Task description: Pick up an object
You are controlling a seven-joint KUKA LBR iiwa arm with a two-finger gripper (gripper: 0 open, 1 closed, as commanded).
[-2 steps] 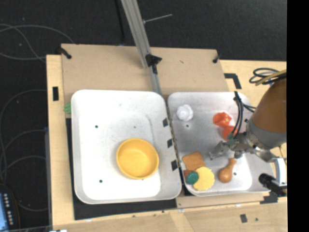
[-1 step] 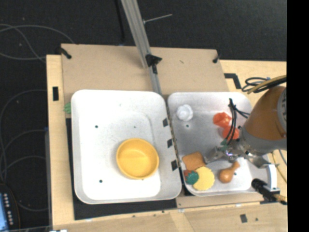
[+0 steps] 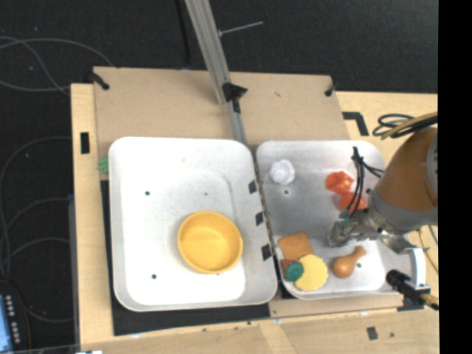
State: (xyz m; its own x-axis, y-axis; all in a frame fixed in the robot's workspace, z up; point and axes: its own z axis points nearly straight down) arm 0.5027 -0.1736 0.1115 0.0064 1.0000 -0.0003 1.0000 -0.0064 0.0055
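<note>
Gripper [image 3: 345,231], finger state not discernible, hangs low in the right bin [image 3: 310,161] near its front edge, apparently targeting the tan pear-shaped object [image 3: 346,262] lying just beside it.

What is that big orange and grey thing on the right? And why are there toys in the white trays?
That is a robot arm. The camera looks down from above on a bench with two shallow white bins side by side. The arm reaches into the right bin, and its end effector, the part made for grabbing, is low inside it. I cannot tell if it is holding anything.

The right bin holds small things: a red object, a clear little cup, an orange block, a yellow round piece, a small green piece and a brown pear-shaped toy. The left bin holds a yellow bowl. The robot's job is picking one thing up.
</note>
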